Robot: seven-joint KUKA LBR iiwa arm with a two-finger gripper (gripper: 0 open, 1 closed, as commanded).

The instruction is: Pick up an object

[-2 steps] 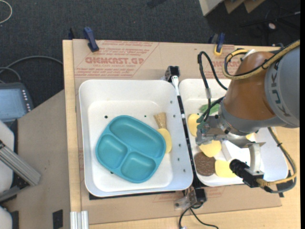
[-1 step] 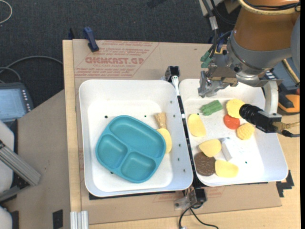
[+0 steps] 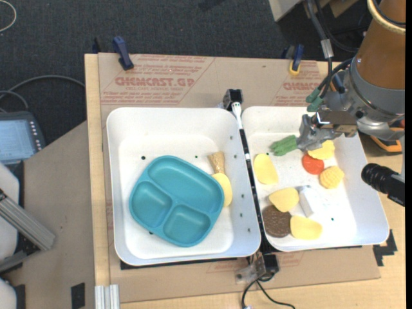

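The gripper (image 3: pixel 308 136) hangs low in the upper middle of the right bin (image 3: pixel 360 234), its tip just beside a green toy vegetable (image 3: pixel 282 146); whether the jaws are spread or pinching cannot be told. That green piece looks the likeliest target, since it lies apart from the yellow pieces (image 3: pixel 264 168), red piece (image 3: pixel 312 164) and brown cookie (image 3: pixel 277 221) lower in the bin. In the left bin (image 3: pixel 122 172) lies a teal divided plate (image 3: pixel 176 200).
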